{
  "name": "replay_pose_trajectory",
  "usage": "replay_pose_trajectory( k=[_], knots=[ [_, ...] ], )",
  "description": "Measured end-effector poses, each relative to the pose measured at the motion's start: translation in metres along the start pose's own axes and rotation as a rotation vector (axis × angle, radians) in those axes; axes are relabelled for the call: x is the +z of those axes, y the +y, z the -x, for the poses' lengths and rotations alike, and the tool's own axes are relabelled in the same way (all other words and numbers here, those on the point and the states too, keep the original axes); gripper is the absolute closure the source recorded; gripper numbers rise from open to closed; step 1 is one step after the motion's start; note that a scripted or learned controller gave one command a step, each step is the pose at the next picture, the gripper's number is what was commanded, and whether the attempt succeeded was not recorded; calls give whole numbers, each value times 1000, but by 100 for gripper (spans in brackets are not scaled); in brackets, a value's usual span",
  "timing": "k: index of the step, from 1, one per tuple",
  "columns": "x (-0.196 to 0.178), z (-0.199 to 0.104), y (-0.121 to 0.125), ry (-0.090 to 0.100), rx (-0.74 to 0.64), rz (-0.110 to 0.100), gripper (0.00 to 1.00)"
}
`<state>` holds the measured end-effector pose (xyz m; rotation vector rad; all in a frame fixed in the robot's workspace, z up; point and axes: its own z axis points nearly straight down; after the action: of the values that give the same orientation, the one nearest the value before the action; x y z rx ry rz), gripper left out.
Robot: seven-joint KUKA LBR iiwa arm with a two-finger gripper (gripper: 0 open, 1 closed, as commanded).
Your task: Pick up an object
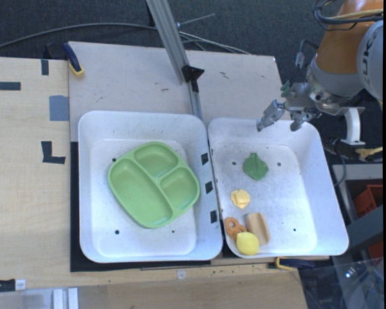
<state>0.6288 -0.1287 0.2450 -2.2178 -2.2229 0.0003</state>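
Two white bins sit on the bench. Gripper [280, 120] hovers at the right bin's [309, 172] far rim, fingers spread, apparently empty. Inside lie a green leaf [255, 167], yellow piece [240, 198], pretzel [233, 226], bread roll [257, 226], lemon [248, 243]. Left bin holds a green tray [153, 183].

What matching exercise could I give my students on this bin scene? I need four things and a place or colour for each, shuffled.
Things:
1. divided plate
2. leafy toy
3. lemon
4. gripper

Descriptions:
A. yellow, near front edge of right bin
B. above right bin's far rim
C. light green, in left bin
D. dark green, middle of right bin

Pairs: 1-C, 2-D, 3-A, 4-B
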Motion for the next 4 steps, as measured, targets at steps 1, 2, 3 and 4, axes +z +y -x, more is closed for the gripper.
replay_pose_trajectory(
  k=[1,2,3,4],
  knots=[
    [0,0,0,0,0,0,0],
    [64,3,-3,-1,1,-7,0],
    [127,1,-12,-1,1,-7,0],
    [158,1,-12,-3,0,-1,0]
  ],
)
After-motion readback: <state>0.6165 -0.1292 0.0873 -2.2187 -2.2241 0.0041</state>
